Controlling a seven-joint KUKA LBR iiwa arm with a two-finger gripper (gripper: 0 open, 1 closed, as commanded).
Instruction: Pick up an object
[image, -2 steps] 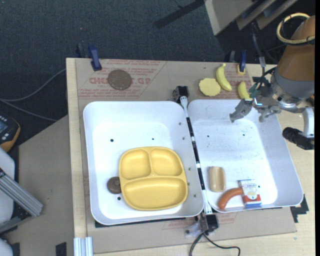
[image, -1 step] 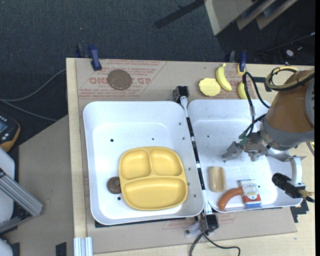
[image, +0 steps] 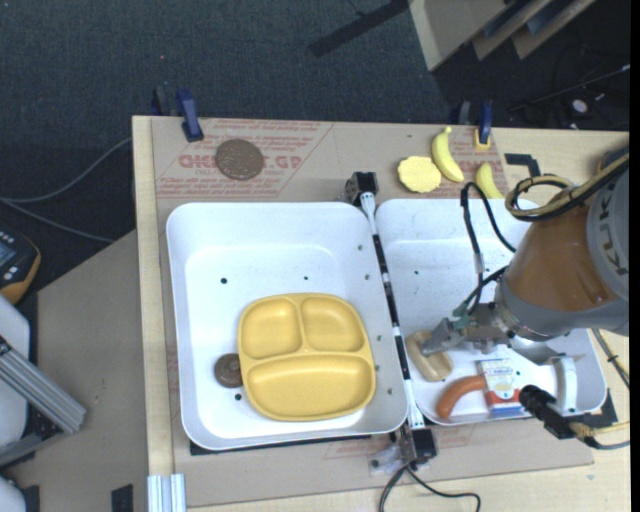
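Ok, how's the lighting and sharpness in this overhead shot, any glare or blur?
Camera view: even, soft light, faint shadows under the yellow tray; mild glare washes out the white bin walls; the gripper and arm look slightly soft; the floor beyond the bench is dim.

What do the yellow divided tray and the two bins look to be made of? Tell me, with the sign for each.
Yellow divided tray: probably molded plastic, smooth and slightly glossy, given its uniform color, rounded compartments and soft highlights.
Left bin and right bin: likely thin formed plastic, matte white, with rounded corners and shallow rolled rims; coated metal can't be ruled out.
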